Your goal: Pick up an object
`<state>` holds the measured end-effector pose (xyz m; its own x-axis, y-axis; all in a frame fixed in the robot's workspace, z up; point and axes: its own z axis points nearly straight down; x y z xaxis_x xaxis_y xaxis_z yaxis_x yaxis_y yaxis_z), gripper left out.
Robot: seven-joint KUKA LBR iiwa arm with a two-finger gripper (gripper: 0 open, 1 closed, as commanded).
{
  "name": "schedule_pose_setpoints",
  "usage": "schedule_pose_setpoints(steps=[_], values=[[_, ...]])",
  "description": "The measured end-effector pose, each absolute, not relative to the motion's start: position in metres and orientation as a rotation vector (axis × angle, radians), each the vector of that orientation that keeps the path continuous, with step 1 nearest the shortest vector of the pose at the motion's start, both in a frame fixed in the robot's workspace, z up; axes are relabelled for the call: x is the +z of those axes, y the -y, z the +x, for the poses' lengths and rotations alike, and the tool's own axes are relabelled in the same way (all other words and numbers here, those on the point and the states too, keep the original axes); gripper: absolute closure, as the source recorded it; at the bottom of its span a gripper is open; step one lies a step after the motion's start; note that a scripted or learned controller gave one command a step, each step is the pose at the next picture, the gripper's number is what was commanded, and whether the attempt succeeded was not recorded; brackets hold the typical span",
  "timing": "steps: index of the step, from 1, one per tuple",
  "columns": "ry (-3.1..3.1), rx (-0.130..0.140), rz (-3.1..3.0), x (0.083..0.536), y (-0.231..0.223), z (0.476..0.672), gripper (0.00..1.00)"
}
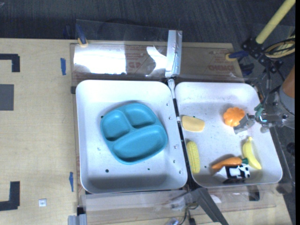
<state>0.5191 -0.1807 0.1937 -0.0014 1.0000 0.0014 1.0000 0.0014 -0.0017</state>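
- a single fixed camera hangs above the tabletop [33, 125] and looks down at a slant, so the far edge of the scene lies at the top of the frame.
- it stands far enough off to take in both white bins whole, with bare tabletop beyond them.
- the claw [251, 120] comes in at the frame's right side, over the right bin [220, 95]; the right bin's near rim lies below the claw in the frame.
- the left bin [89, 102] lies well to the left of the claw and sits near the frame's middle.
- above the claw in the frame, past the bins, dark floor [140, 8] fills the top strip.
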Motion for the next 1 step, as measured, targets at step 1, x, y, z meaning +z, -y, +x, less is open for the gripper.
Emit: schedule_pose_setpoints(steps=[1], values=[[2.443, -0.001, -1.981, 0.1722, 0.1902, 0.5826, 0.0]])
